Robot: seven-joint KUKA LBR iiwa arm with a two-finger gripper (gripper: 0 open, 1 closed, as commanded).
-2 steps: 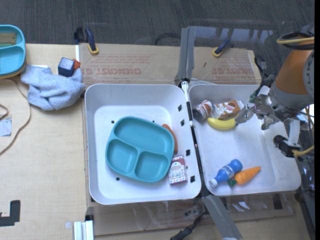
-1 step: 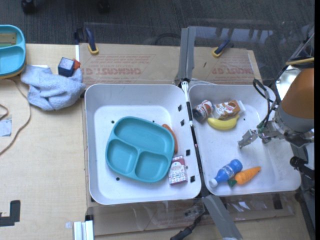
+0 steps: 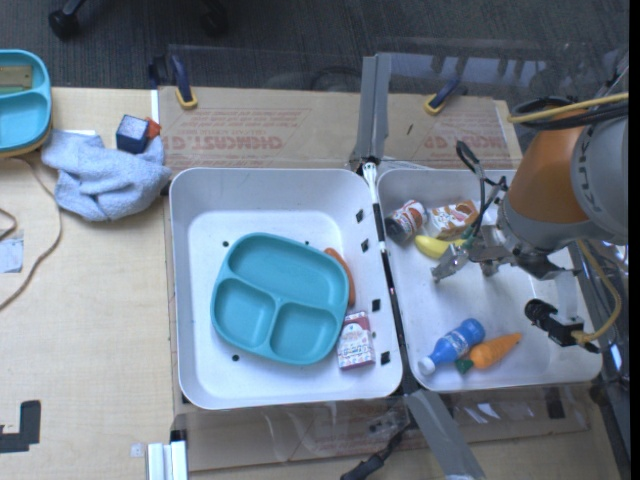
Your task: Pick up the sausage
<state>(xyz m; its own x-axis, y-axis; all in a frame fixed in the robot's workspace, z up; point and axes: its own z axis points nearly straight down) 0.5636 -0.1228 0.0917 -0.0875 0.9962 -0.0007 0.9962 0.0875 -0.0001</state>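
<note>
Nearest in the right white bin (image 3: 560, 373) lie a blue plastic bottle with a white cap (image 3: 452, 344) and, just to its right, an orange toy carrot with a green top (image 3: 490, 352), the two close together near the bin's front wall. In the left white bin (image 3: 200, 368), a small red-and-white carton (image 3: 356, 344) sits at the near right edge of a teal three-compartment plastic tray (image 3: 282, 298), touching or nearly touching it. The thin orange-red sausage (image 3: 340, 269) lies in the left bin along the tray's far right rim, partly tucked against it, close to the divider between the bins. Further back in the right bin, the grey arm with its orange band (image 3: 548, 183) reaches in from the right, and its two-finger gripper (image 3: 455, 260) hangs low over the bin floor near the middle; whether its jaws are spread or closed cannot be told, and nothing is seen between them. Just beyond the gripper lie a yellow toy banana (image 3: 436, 244), a dark-capped printed can on its side (image 3: 408, 218) and an orange-and-white packet (image 3: 458, 214). Out on the bench to the far left rest a crumpled grey cloth (image 3: 105, 178), a small dark blue block (image 3: 133, 133) and a light blue container (image 3: 22, 100).
</note>
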